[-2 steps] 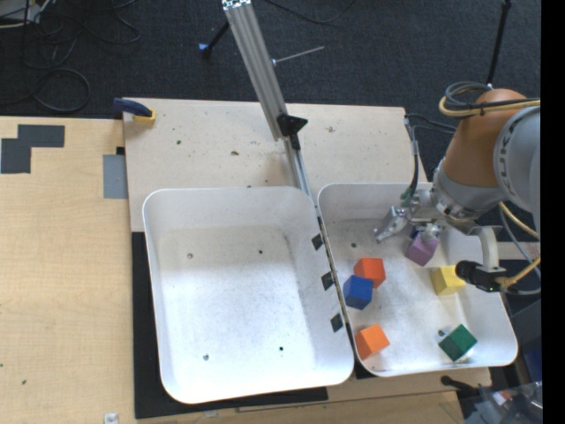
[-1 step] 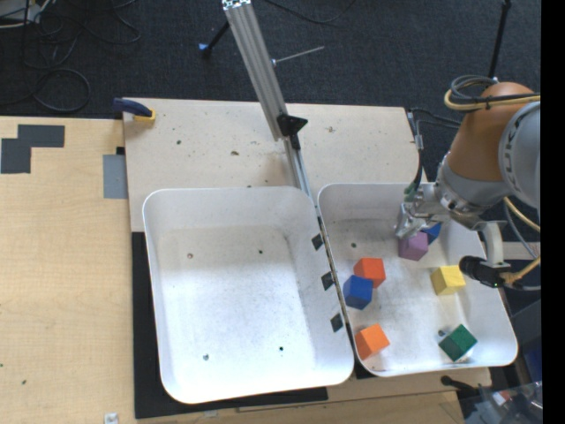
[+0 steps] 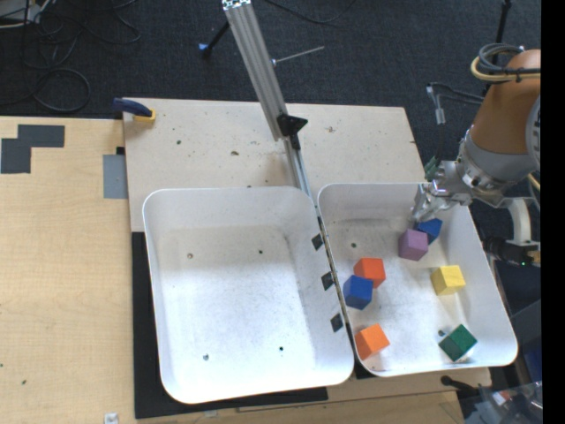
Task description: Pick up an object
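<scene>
Hand low over the far end of the right bin, close to two cubes

We see the hand (image 3: 430, 208) hanging at the far side of the right bin (image 3: 494, 276), with a blue cube (image 3: 430, 229) just beneath its tips and a purple cube (image 3: 413, 245) touching that blue one on the near-left side. We cannot tell whether the hand is apart or together, and nothing shows clamped in it. To do this step well, we judge the hand should settle squarely over one cube, since the two sit so tight that a careless close could push both aside. Taking the purple cube as landmark: an orange cube (image 3: 371, 270) and a second blue cube (image 3: 357, 291) lie nearer and to its left, and a yellow cube (image 3: 448, 278) nearer to its right.
</scene>
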Motion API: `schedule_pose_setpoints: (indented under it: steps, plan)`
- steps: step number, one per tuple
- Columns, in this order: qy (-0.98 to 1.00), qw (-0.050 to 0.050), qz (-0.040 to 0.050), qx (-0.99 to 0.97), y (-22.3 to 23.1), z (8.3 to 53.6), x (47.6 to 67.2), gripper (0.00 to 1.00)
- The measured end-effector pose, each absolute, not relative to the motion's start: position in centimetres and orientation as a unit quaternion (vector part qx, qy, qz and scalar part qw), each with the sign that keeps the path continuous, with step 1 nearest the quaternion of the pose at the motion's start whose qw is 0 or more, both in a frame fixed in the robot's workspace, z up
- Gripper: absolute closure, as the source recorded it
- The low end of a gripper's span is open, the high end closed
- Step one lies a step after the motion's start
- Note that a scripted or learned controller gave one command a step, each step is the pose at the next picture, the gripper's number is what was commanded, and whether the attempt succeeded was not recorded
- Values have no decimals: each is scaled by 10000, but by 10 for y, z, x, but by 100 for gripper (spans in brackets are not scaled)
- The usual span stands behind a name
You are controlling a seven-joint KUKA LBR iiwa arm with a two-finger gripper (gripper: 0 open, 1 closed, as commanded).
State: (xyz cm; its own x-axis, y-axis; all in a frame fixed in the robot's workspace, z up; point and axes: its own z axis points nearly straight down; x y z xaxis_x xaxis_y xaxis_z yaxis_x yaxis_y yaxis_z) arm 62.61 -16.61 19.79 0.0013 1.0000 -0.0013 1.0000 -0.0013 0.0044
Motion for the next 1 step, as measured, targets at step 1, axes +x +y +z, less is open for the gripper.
schedule_pose_setpoints:
  steps: [1]
  plan:
    - [7073, 26, 13, 7070, -170, 258, 635, 100]
